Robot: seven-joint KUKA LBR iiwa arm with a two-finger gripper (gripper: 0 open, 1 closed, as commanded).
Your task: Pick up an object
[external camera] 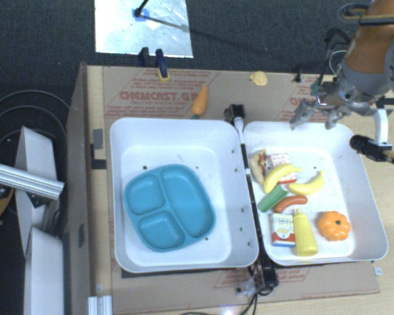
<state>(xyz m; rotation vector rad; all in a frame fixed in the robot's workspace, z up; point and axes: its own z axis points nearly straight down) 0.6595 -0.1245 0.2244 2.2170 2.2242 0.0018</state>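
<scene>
The right bin (364, 176) holds a pile of toy food: two yellow bananas (295, 179), a green cucumber (272, 199), a red sausage (290, 203), a yellow bottle (305, 233), a small carton (282, 230), an orange pumpkin (333, 225) and a hot dog (257, 165). My gripper (314, 115) hangs above the bin's far edge, at the upper right of the view. Its two fingers are spread apart with nothing between them. It stands well above and behind the toys.
The left bin (128, 149) holds a blue divided plate (169, 206). A toy carrot (199, 101) and a small yellow piece (259, 79) lie on the cardboard behind the bins. A black clamp (236, 115) sits between the bins' far corners.
</scene>
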